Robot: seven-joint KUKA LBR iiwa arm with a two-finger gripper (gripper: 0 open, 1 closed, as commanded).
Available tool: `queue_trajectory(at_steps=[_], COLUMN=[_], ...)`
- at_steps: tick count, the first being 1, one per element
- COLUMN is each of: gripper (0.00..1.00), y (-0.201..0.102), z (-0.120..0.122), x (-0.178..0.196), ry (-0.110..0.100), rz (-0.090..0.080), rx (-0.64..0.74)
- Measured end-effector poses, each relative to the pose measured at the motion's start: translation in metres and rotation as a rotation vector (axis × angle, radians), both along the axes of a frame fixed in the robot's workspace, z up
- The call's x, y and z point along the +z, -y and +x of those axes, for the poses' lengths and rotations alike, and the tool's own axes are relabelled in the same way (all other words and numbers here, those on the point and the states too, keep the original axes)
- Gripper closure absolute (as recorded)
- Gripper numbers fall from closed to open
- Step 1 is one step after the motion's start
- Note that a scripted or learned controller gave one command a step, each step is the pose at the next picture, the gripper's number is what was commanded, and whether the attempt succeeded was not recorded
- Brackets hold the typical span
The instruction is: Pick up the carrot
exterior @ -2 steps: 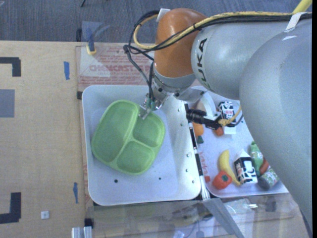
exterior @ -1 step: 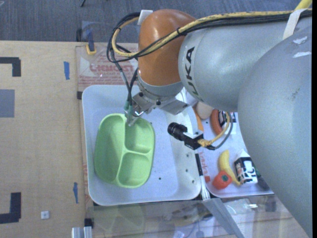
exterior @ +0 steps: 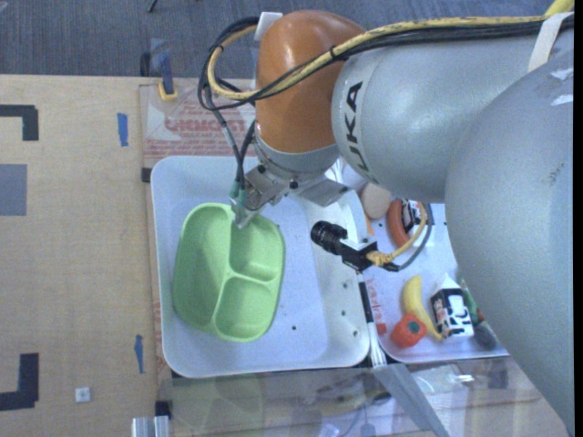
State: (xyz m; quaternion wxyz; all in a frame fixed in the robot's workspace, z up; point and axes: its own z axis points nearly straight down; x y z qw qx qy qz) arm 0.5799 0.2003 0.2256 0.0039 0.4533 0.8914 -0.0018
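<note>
Beside a plywood bench and grey carpet, claw grip state indiscernible over the green tray

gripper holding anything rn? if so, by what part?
Cannot be told. The gripper sits over the top edge of the green divided plate in the left bin, and nothing shows in it. The carrot lies apart in the right bin.

Robot lab, test bench setup. I'm reaching over a white bin on a plywood benchtop with black corner markers and blue tape tabs left of the bin. Yellow and black cables loop off my arm above the bin; grey carpet lies beyond.
</note>
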Motion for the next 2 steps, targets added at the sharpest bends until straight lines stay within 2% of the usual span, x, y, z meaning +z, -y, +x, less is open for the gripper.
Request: queue_trajectory(at_steps=[2], gripper=[1.00], y=[0.0002], z=[0.0007], x=[0.0175], ry=[0.001], rz=[-0.006], rx=[0.003])
